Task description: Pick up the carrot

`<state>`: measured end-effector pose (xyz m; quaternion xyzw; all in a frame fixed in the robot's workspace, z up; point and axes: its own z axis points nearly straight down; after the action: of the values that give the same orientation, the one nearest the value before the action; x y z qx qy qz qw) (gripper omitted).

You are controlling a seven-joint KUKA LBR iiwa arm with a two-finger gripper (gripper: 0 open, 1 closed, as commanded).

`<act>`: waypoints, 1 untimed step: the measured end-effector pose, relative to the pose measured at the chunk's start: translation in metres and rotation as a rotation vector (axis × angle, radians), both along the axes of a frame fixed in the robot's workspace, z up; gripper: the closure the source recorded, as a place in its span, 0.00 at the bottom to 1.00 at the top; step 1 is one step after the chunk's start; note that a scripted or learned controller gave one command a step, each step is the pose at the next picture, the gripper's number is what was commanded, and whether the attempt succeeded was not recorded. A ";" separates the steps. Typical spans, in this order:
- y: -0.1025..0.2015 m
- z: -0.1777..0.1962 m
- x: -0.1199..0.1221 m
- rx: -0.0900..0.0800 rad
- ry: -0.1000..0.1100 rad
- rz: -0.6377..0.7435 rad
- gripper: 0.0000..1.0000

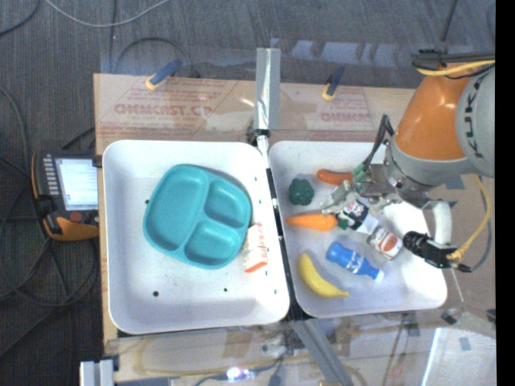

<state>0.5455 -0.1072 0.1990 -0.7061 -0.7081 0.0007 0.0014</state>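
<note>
The carrot point(312, 222) is orange with a green end and lies on its side in the right bin point(426, 296), near that bin's left wall. My gripper point(351, 203) hangs over the middle of the right bin, just right of the carrot's green end and slightly behind it. The wrist's metal parts hide what is directly under it. A second, smaller orange piece point(333, 177) lies further back, left of the wrist.
The right bin also holds a dark green lump point(301, 190), a yellow banana point(320, 277), a blue bottle point(354, 262) and a small can point(385, 243). In the left bin point(129, 296) lie a teal divided plate point(198, 214) and a white-and-orange packet point(256, 248).
</note>
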 end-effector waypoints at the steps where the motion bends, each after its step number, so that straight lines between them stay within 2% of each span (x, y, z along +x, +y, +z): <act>1: 0.009 -0.103 -0.006 0.000 -0.001 -0.007 0.00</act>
<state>0.5399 -0.0982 0.0956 -0.7085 -0.7057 0.0004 0.0011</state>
